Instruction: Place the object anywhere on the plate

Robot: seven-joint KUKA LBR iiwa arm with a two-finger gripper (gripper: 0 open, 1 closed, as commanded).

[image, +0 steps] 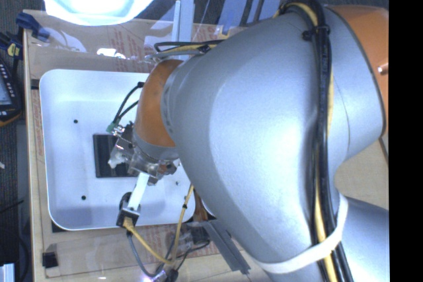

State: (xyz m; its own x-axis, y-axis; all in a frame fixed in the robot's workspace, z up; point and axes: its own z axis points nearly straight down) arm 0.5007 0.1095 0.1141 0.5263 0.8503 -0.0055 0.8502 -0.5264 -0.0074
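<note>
A dark, flat square plate [103, 156] lies on the floor of the left white bin [66, 102]. My gripper [129, 158] hangs low over the plate's right edge, below the orange wrist band [151, 117]. A white bar with a black tip [131, 205] sticks out from the gripper toward the bin's near wall. My own wrist hides the gripper's underside, and I cannot make out the object or whether anything is held.
My grey arm [264, 129] covers the right half of the view and the right bin. Yellow and black cables [160, 249] hang over the bench's near edge. A blue clamp [30, 24] sits at the far left corner.
</note>
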